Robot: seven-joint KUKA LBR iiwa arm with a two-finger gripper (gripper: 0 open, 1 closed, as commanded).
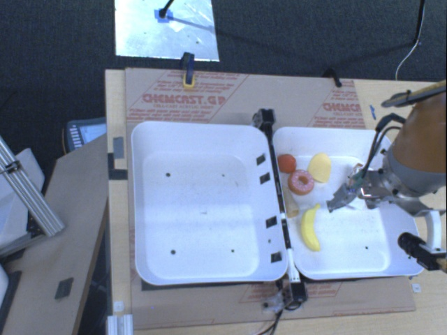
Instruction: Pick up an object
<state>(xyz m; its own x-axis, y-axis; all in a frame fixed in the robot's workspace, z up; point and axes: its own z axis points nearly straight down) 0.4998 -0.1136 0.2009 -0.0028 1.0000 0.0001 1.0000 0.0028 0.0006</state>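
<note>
Camera view shows you the gripper [340,199] low over the right bin [363,257], its tip just right of the banana [309,229]. You cannot tell from here how the fingers stand; nothing is visibly between them. The banana lies near the bin's left wall. Above it sit a pink doughnut [302,181], an orange-red ball [286,162] and a yellow lemon-like fruit [320,167], close together. The left bin [202,208] sits beside it on the bench [230,93].

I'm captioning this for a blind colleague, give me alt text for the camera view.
A grey robot arm's gripper hovers low in the right white bin, near a banana, a pink donut, a tomato and a lemon. The left white bin sits beside it.
</note>
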